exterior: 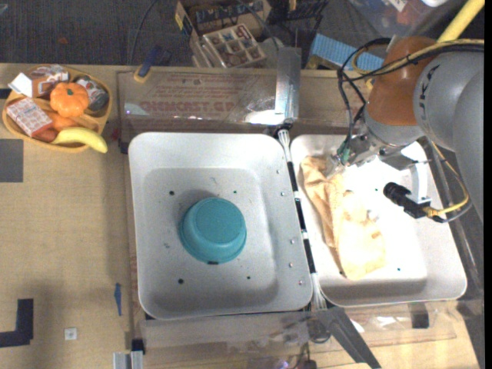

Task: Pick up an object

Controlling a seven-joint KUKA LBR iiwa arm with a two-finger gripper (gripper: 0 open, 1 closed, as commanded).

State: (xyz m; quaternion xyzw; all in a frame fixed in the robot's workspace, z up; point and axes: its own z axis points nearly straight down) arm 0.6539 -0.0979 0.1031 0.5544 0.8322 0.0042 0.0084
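A beige cloth (350,225) lies crumpled in the right bin (442,283), stretching from its top left corner down toward the middle. My gripper (344,158) is low over the cloth's upper end, at or very near the fabric; contact is unclear. A teal bowl (214,229) sits upside down in the middle of the left bin (154,167), well away from the gripper.
The grey arm with its orange band (400,91) hangs over the right bin's top right, trailing cables and a black connector (396,193). A basket of toy food (58,110) stands on the bench at far left. Boxes and clutter lie behind the bins.
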